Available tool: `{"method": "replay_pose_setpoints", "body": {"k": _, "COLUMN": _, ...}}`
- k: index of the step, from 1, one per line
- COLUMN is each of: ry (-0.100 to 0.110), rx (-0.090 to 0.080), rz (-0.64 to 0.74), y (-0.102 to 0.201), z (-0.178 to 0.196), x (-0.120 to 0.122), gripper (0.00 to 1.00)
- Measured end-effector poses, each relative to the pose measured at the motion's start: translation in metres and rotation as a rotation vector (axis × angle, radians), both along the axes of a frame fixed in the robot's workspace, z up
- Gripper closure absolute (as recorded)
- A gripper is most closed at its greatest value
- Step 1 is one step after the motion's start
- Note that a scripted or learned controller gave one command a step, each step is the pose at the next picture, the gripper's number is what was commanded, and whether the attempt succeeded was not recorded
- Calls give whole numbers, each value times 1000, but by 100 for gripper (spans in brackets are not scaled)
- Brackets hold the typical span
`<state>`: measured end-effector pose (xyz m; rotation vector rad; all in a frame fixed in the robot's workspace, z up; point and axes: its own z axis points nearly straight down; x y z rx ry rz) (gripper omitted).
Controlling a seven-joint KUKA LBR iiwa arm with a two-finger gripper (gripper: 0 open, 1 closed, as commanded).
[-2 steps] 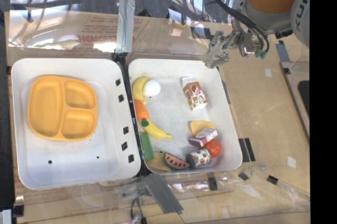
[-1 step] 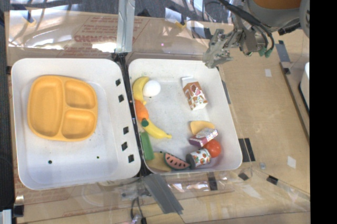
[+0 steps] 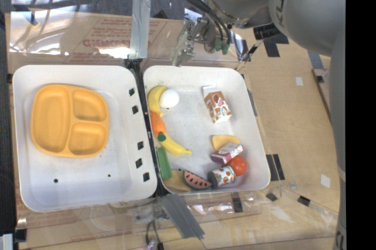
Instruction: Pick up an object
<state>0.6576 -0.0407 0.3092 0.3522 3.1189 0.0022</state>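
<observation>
- Gripper [image 3: 189, 46] above far rim of right bin [image 3: 249, 103], nothing between fingers — they look slightly apart, hanging over bench just outside the bin.
- Right bin contents: white egg [image 3: 169, 99] touching banana [image 3: 156, 97] at left wall; carton w/ strawberry print [image 3: 217, 104] alone mid-bin.
- Near side: watermelon slice [image 3: 197, 179], small can [image 3: 222, 176], tomato [image 3: 238, 165] clustered.
- Left bin [image 3: 23, 184] holds yellow divided tray [image 3: 69, 120].
</observation>
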Motion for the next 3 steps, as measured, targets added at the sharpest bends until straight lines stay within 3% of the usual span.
{"method": "replay_pose_setpoints", "body": {"k": 2, "ry": -7, "rx": -4, "rz": 5, "y": -1, "z": 23, "x": 2, "gripper": 100}}
{"method": "replay_pose_setpoints", "body": {"k": 3, "ry": -3, "rx": -5, "rz": 164, "y": -74, "z": 71, "x": -20, "gripper": 100}}
